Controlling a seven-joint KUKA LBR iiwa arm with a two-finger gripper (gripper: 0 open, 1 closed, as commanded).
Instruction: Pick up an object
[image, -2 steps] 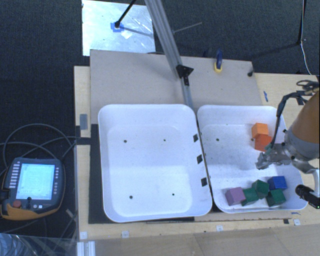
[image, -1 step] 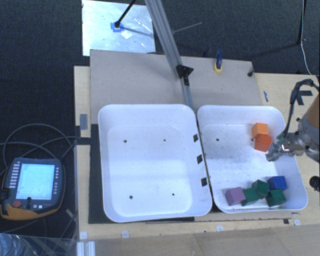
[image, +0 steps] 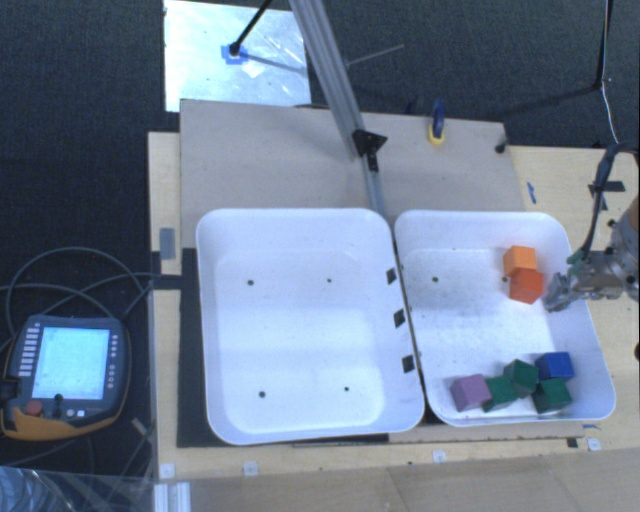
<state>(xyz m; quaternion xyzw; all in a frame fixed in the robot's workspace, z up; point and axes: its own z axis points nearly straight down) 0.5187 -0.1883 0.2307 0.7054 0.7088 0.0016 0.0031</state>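
Tool (image: 560, 296) at right bin (image: 440, 262) edge, beside orange blocks (image: 522, 274)

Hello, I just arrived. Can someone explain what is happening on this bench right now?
A robot arm reaches in from the right, and its gripper sits at the right rim of the right bin, beside two orange blocks. Nothing shows held. A purple block, green blocks and a blue block cluster at that bin's near edge. The left bin sits beside it.

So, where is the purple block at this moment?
The purple block lies in the right bin, near its front edge, leftmost of the cluster and touching a green block.
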